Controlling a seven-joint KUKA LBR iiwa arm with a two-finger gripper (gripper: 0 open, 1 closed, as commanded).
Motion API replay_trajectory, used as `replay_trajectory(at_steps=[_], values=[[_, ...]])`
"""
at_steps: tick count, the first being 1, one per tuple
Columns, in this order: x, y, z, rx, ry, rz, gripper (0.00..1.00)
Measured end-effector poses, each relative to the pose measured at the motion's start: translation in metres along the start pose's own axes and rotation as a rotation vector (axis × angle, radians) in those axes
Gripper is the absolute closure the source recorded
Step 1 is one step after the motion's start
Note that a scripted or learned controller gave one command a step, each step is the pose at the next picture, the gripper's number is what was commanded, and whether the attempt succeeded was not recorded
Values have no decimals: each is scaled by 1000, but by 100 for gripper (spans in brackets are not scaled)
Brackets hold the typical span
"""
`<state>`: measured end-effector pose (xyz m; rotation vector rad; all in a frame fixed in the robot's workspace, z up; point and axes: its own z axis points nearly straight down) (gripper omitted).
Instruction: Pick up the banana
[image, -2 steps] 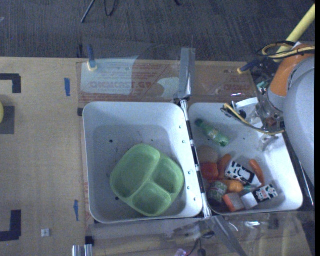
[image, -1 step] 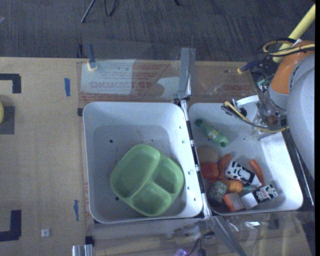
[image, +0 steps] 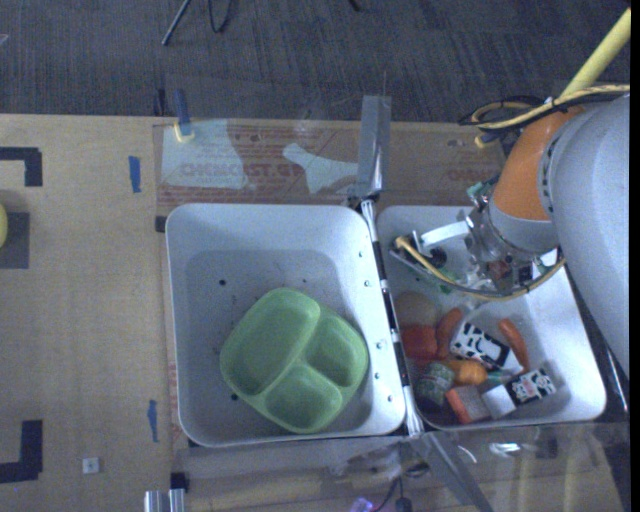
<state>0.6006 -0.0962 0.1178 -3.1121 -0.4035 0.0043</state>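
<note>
Frankly, my biggest risk is closing on the wrong thing. My gripper hangs over the back of the right bin, above a tight heap of toys. Whether it is released or clenched I cannot tell, since the wrist and cables cover it.

I cannot pick out the banana for certain. A pale lump at the heap's back left, just beside the bin wall, may be it, and it touches a red piece in front. A yellow-orange piece in the middle, between a can and a cow block, is the other candidate. There is also a yellow scrap at the bench's far left edge, well apart from both bins and too small to name.

If the lump is my target, the wall is the trouble: coming down there, I could strike the rim or pinch against it. In the middle of the heap, crowding is the trouble, and I would likely take a neighbour along or instead. Either way, a smooth curved toy could squirt out as I close.
</note>
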Motion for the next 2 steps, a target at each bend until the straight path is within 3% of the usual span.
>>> replay_trajectory(at_steps=[1,2], values=[[-1,1,0,0,0,2,0],[35,81,28,-2,0,-97,0]])
